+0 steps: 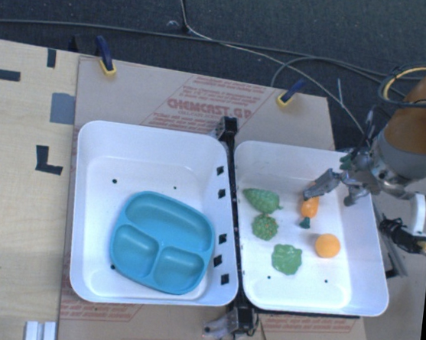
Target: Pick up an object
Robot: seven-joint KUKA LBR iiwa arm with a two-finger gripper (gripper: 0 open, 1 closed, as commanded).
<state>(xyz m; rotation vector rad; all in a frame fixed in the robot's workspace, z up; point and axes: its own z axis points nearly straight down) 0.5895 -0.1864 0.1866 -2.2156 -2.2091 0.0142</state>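
Objects to grab were all in the right bin (pixel 351 298), five of them by my count. Three were green: a leafy one (pixel 262 200) at the far left of the group, a bumpy round one (pixel 265 227) just nearer than that, and a flatter one (pixel 287 259) nearest the front. Two were orange: a small carrot-like piece (pixel 309 209) with a dark green tip on its near side, and a round ball (pixel 327 245) to the right, a bit nearer.

Left bin (pixel 98 167) had just one thing in it, a blue tray (pixel 162 241) with three compartments, sitting toward the near side.

Gripper (pixel 337 186) hung over the far right part of the right bin, just beyond the carrot piece. Its two fingers were spread apart with nothing between them; one finger (pixel 319 188) pointed down-left toward the carrot but I couldn't tell if it touched.

Both bins sat on a cardboard sheet (pixel 198 102), held by two clamps (pixel 103 58) at the far edge.
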